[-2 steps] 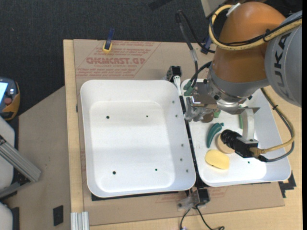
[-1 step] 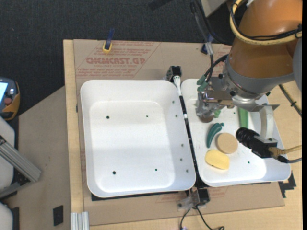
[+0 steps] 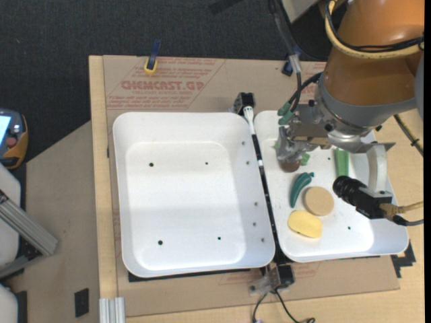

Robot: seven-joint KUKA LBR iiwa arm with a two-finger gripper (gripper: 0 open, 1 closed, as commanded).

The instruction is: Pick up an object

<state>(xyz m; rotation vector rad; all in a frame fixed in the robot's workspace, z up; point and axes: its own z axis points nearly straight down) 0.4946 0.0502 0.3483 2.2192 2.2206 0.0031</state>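
We judge the yellow object [image 3: 306, 225], near the right bin's [image 3: 377, 244] front edge beside the tan disc [image 3: 319, 201], light and soft, best pinched across its width; tool [image 3: 291, 159] state: cannot tell.

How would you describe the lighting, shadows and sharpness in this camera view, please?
In the camera view, light is even and soft; the left bin shows mild glare with a faint shadow across its near half. The arm's orange band, nearest the lens, looks slightly soft, and it shades the claw, while the yellow piece stays fairly sharp.
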